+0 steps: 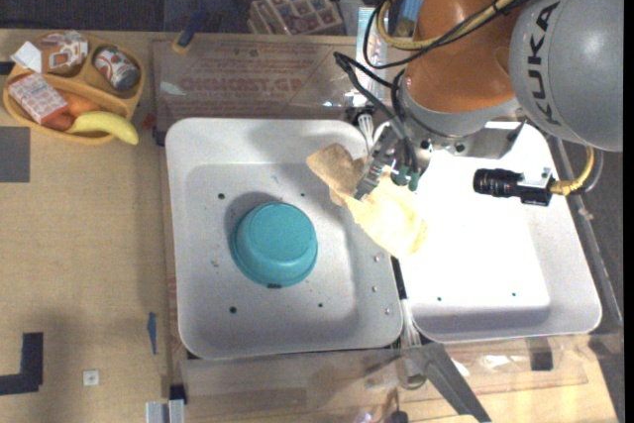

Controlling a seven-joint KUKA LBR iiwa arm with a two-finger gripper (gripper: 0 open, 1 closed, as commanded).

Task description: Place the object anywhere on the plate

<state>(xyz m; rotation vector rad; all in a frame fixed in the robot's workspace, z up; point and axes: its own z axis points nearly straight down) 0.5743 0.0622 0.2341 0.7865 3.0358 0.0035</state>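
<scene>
Pretty harsh light from above: the right bin is blown out to pure white near the arm, while the left bin reads softer grey with a faint shadow around the teal bowl. Background clutter up top is dim, whole frame slightly soft and grainy

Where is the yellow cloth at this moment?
In the camera view the yellow cloth drapes across the divide between the left bin and right bin, directly beneath the gripper and to the upper right of the teal plate.
</scene>
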